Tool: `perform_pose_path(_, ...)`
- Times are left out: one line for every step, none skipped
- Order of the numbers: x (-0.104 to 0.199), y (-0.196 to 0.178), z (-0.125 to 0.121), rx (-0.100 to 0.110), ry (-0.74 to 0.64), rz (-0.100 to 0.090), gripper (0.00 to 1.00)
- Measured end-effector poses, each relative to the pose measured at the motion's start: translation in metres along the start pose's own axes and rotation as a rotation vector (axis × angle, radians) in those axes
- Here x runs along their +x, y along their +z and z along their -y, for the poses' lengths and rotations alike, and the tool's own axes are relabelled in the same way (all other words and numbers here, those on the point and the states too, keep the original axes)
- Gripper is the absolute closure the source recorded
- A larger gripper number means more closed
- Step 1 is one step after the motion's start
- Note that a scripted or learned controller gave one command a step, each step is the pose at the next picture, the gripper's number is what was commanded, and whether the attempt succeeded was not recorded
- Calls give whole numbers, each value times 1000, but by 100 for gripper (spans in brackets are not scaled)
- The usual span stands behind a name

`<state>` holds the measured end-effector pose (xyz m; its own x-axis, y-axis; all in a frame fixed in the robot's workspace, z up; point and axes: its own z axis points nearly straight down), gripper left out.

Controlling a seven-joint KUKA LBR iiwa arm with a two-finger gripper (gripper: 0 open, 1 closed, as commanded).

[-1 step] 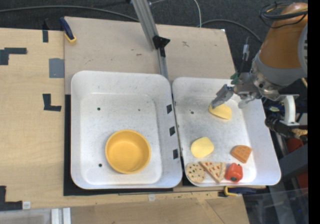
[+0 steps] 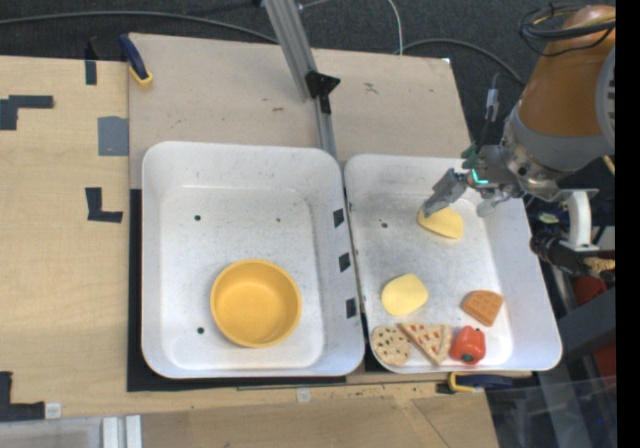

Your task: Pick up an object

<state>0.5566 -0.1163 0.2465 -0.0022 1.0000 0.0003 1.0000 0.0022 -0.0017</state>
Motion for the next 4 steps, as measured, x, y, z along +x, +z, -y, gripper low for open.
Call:
perform_pose_path(5,62,6,6,1,-1,0)
perform_pose_path(11,115,16,6,1,-1,0)
perform_pose_path(11,157,15,-1,1,1,0)
perform_pose_path(12,147,16,0,1,0,100)
